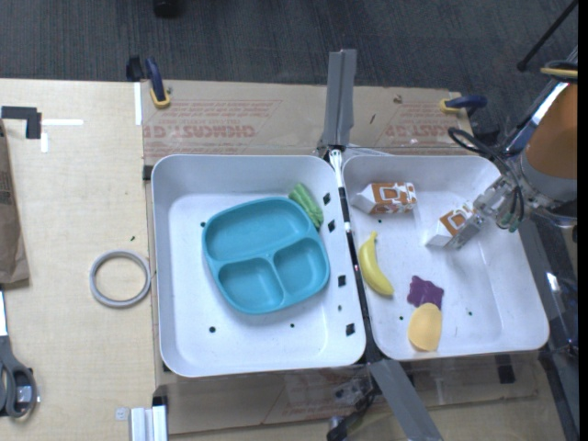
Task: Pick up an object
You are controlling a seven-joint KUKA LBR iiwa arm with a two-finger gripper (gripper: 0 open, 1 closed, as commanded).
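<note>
Where the surface (73, 200) lay bare at far left, a grey ring (120, 277) rested flat, with scissors (16, 386) near the lower left corner. Beside them stood the left bin (184, 338), which held a blue divided plate (265, 254); a green leafy item (308, 205) lay touching the plate's upper right rim. Past the central divider (341, 99), the right bin (478, 333) contained five loose things. A banana (372, 266) lay near the bin's left wall, roughly upright in the view. Above it sat a white and orange carton (387, 197), tipped on its side. Below and to the right of the banana lay a purple piece (424, 291), just above a yellow rounded item (424, 327) that it touched or nearly touched. Farther right, a smaller white and orange box (453, 225) lay tilted by the upper right region of the bin. The hand (487, 211) was at this box, its fingers pinching the box's right end. Behind it, the arm (557, 145) entered from the right.
</note>
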